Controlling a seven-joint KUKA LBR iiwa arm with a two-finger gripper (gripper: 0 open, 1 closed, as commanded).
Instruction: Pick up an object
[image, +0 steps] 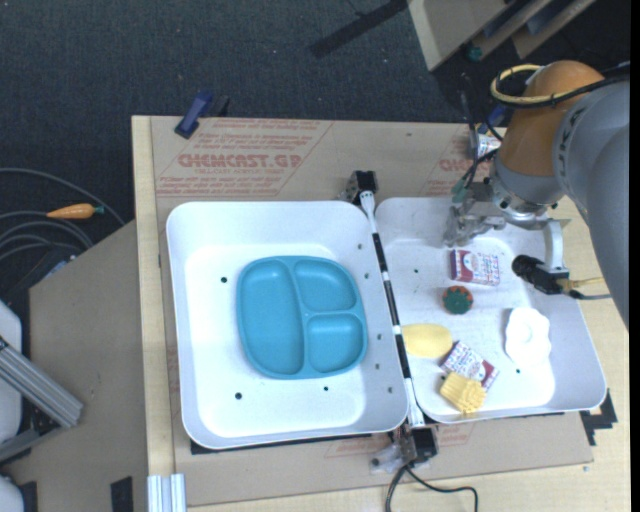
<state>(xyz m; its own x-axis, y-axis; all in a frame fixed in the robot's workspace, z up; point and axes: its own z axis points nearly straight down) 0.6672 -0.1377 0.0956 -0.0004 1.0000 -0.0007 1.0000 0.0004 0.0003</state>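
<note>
The gripper (468, 228) sits low over the far part of the right bin (585, 385); whether its jaws are parted or closed cannot be told, and nothing is visible between them. The red-and-white packet (474, 267) lies flat just beside the gripper, on its near side. Judged light, thin and crinkly, the packet should be pinched across its short edges. The small green ball (458, 299) lies beyond it. The left bin (190, 235) holds a blue divided plate (300, 316).

One fixed camera looks down at a slant on the bench (250, 150), taking in both white bins (200, 240); the arm (560, 130) enters at 2 o'clock.
</note>
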